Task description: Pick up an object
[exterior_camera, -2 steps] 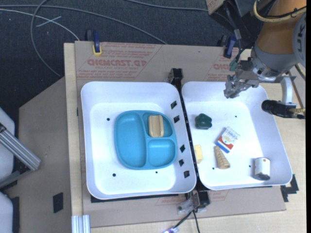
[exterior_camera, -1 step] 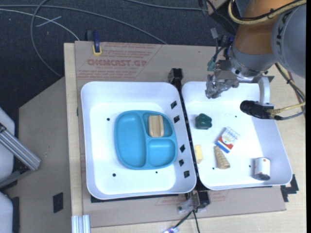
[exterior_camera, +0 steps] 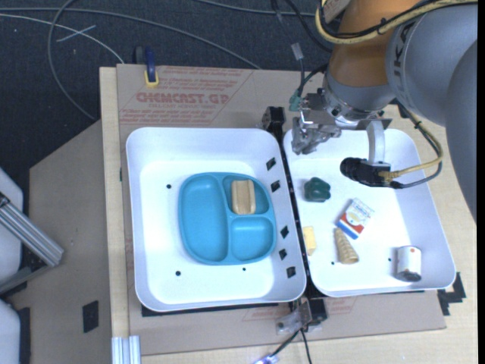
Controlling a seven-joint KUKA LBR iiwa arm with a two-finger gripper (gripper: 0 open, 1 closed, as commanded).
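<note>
Arm (exterior_camera: 394, 44) over the right bin's (exterior_camera: 432, 203) far left corner, gripper (exterior_camera: 307, 139) low above it.
You see the blue divided plate (exterior_camera: 216, 222) in the left bin (exterior_camera: 151, 203); right bin: green object (exterior_camera: 317, 190), packet (exterior_camera: 354, 219), cone (exterior_camera: 346, 246). You cannot tell the claw's state.

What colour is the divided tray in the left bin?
Light blue tray, seen in the camera view.

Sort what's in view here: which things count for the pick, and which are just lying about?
For the pick:
tool
green lump
red-white-blue packet
cone
white cylinder
yellow block

Lying about:
blue divided tray with tan block
cardboard sheet
blue clamp
</note>
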